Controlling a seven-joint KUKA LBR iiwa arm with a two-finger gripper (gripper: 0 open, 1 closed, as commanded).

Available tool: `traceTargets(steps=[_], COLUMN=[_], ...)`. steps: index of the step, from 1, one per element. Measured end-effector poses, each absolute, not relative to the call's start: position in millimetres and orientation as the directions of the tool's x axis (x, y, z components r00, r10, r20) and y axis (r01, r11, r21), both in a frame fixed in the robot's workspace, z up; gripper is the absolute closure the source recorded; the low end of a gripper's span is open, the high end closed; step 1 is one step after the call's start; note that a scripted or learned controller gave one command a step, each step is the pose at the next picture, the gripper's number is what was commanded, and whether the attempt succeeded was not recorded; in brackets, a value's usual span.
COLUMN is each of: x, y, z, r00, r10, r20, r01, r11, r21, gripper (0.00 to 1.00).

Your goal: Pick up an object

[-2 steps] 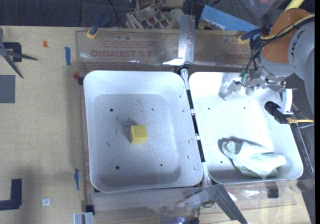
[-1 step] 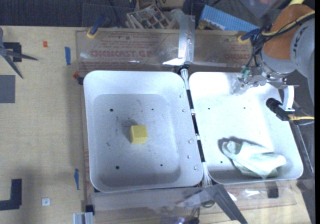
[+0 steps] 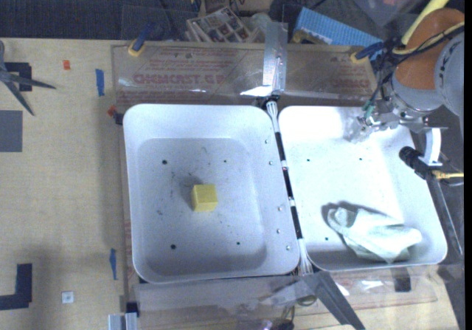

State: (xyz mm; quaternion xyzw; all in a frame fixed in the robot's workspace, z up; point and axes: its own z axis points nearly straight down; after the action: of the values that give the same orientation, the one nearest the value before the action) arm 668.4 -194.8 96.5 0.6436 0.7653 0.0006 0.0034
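A small yellow block (image 3: pixel 205 197) lies near the middle of the left bin (image 3: pixel 147 136). In the right bin (image 3: pixel 310 129), a crumpled white cloth-like object (image 3: pixel 377 235) rests by the front right corner. The grey arm with its orange band comes in from the upper right. Its gripper (image 3: pixel 361 126) hangs over the right bin's back right part, well apart from both the cloth and the block. Nothing is seen in its hold.
A clear plastic wall (image 3: pixel 221 74) runs behind both bins. Cables and a black fitting (image 3: pixel 414 159) hang off the arm at the right bin's right rim. Wooden bench surface (image 3: pixel 51 196) extends to the left of the bins.
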Motion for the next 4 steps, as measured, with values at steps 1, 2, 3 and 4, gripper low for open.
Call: traceTargets(steps=[1,2,3,4], x=[656.8,644.8,667.0,640.2], y=[-203.9,-129.9,-141.3,-140.3], z=[171.8,218.4,283.1,237.3], r00=[0.123,0.498,0.753,0.914], r10=[0.992,0.867,0.658,0.407], r20=[-0.002,0.000,0.000,-0.003], r01=[0.992,0.867,0.658,0.407], r11=[-0.123,-0.498,-0.753,-0.914], r21=[0.005,0.002,0.002,-0.004], gripper=[1.00,1.00,1.00,1.00])
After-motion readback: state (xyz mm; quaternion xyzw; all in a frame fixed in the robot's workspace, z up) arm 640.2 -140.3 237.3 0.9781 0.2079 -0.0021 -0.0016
